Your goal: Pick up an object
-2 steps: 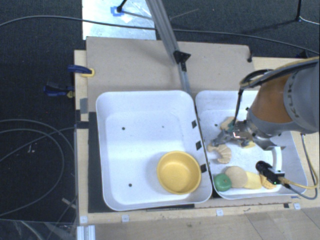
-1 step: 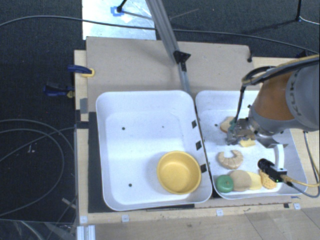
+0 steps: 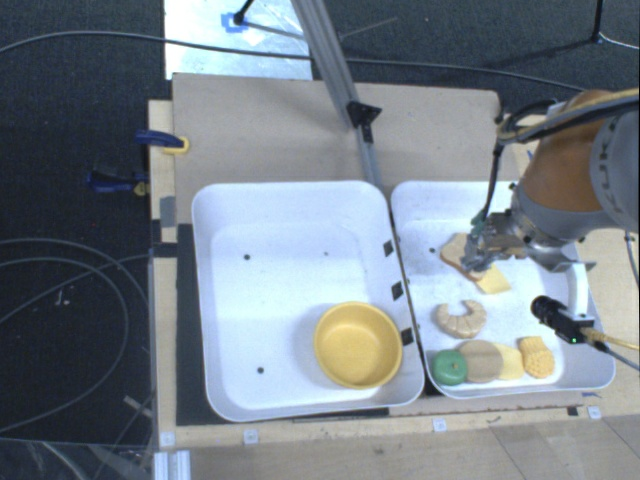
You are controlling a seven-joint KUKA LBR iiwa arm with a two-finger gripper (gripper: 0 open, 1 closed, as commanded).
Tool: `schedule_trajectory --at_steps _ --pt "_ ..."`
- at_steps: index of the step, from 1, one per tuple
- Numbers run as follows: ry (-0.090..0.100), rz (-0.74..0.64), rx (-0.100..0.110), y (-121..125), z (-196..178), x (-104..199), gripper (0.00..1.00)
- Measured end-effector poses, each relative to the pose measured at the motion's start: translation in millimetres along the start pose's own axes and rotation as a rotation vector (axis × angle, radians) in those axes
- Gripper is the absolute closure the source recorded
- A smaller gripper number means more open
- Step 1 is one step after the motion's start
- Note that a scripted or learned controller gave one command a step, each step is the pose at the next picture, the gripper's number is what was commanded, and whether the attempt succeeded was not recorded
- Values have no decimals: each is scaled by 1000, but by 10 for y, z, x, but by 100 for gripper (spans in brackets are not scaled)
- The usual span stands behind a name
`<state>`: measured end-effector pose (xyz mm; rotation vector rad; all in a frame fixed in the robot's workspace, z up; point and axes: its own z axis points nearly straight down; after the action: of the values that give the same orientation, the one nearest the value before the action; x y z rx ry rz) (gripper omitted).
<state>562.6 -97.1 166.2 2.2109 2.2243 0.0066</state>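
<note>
We've got the pincer [image 3: 480, 253] low over the toast slice [image 3: 462, 256] in the right bin [image 3: 600, 373]; can't tell its grip state. We'd center on the slice and lift slowly.

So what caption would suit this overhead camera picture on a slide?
Robot gripper lowered onto toast in the right bin; a yellow bowl sits in the left bin.

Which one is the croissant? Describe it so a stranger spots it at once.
Look in the right bin, near its middle. The croissant lies just above the front row of green disc, tan round and waffle. It alone is curved and ridged.
</note>
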Motion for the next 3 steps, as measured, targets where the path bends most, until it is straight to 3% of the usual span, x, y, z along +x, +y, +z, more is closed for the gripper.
schedule_trajectory --at_steps 2,3 --pt "0 -1 0 18 -894 40 100" --pt "1 -2 3 29 -1075 40 100"
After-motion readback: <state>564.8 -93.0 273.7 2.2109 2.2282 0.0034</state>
